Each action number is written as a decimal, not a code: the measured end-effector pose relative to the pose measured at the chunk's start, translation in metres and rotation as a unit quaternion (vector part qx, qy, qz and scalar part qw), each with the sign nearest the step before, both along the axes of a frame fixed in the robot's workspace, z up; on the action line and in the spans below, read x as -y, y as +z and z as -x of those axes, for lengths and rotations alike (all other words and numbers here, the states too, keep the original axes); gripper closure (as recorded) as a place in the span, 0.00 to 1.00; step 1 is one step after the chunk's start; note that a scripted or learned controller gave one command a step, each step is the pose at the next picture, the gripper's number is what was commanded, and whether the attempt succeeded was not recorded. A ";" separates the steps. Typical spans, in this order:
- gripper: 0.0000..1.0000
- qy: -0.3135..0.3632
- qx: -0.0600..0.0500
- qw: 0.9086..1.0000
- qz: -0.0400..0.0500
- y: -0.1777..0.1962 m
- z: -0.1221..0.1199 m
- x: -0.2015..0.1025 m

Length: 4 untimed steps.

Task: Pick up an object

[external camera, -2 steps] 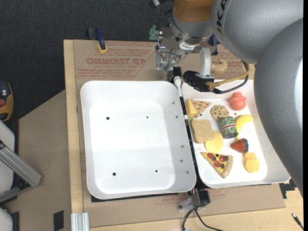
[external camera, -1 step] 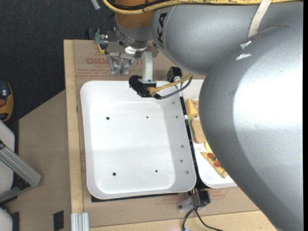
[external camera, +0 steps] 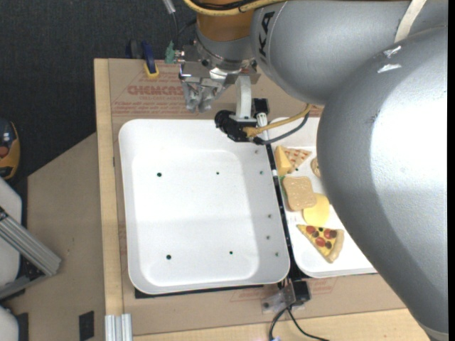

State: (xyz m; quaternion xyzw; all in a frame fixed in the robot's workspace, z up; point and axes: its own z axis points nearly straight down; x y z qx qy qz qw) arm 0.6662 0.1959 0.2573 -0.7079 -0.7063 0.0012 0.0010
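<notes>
two white bins, two pizza slices, one toast slice, gripper

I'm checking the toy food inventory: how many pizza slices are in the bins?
2. One pizza slice lies at the far end of the right bin; the other pizza slice lies nearer the camera. The arm covers much of that bin, so more may be hidden.
</notes>
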 end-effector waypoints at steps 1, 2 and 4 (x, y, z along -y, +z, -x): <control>1.00 -0.002 -0.009 1.000 0.002 -0.142 0.078 0.051; 1.00 0.004 0.011 1.000 -0.004 0.181 0.071 -0.017; 1.00 -0.001 0.000 1.000 0.001 0.076 0.015 0.013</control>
